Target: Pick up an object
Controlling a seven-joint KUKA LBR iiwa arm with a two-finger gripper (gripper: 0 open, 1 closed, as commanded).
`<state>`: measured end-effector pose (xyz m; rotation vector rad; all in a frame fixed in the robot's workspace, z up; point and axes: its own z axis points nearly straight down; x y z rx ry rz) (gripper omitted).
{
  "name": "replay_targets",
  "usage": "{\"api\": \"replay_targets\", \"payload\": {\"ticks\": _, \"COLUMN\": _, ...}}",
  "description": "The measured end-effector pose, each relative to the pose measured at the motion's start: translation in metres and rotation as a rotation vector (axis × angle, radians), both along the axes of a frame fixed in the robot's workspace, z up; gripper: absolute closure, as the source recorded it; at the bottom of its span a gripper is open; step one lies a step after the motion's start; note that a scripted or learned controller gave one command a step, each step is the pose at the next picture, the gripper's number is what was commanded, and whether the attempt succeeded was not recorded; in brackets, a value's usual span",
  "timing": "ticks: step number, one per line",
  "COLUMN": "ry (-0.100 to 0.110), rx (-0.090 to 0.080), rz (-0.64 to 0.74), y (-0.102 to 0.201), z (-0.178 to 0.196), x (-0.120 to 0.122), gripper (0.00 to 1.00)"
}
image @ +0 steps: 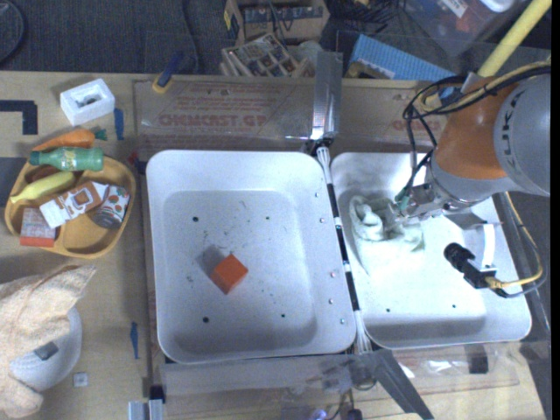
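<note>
Looking down from the fixed camera, I see the arm (490, 138) reaching in from the right, its orange band above the wrist, bent down over the right bin (437, 309). My gripper (404, 220) sits low in that bin's upper left part, right at a pale, whitish-green crumpled object (371, 220) that lies near the bin's left wall. The fingertips are blurred into that object, so I cannot tell whether the claw is open, closed or gripping anything. A black cable end (462, 263) hangs just to the right of the gripper, over the bin floor.

In the left bin (175, 191) an orange block (230, 273) rests on the floor a little left of center, well apart from the gripper. Left of the bins, a tan bowl (87, 239) holds a green bottle (68, 158), a yellow banana-shaped piece (39, 185) and small boxes.
</note>
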<state>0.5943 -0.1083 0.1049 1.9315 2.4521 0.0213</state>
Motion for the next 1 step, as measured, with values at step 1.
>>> {"api": "replay_targets", "payload": {"ticks": 1, "ry": 0.0, "rx": -0.001, "rz": 0.0, "y": -0.0002, "z": 0.0001, "x": -0.0001, "gripper": 0.0}}
